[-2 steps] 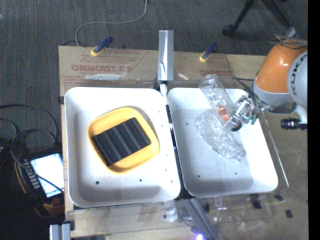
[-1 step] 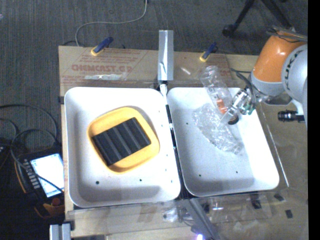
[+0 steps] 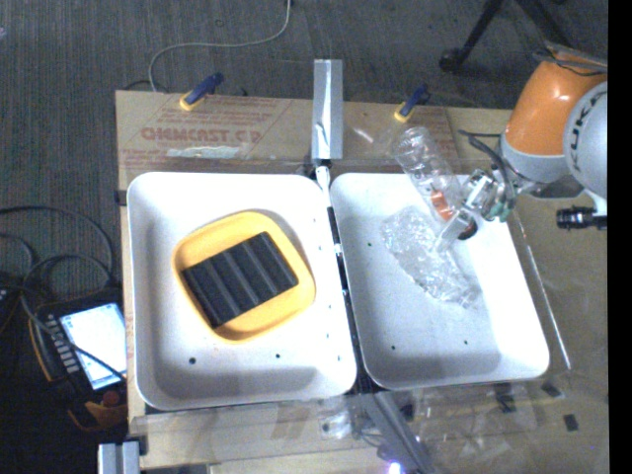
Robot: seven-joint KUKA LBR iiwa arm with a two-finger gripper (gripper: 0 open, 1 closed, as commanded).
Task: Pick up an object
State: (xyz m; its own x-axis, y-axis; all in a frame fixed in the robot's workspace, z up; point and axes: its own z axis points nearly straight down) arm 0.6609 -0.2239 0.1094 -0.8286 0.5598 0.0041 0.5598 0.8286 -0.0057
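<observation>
A clear plastic bottle [image 3: 423, 166] with a small red patch near its lower end slants up over the back rim of the right bin [image 3: 513, 354]. My gripper [image 3: 457, 221] reaches in from the right and is shut on the bottle's lower end, with one pale finger [image 3: 462, 227] showing beside it. Just below the gripper, a crumpled clear plastic wrapper [image 3: 432, 257] lies on the bin floor. In the left bin [image 3: 158, 363] rests a yellow oval dish with a black ribbed insert [image 3: 243, 276].
A metal post [image 3: 327, 107] stands at the back between the bins. Two blue and yellow clamps [image 3: 200, 91] [image 3: 412, 101] hold the cardboard behind them. A tablet [image 3: 89, 343] and cables lie on the floor at the left.
</observation>
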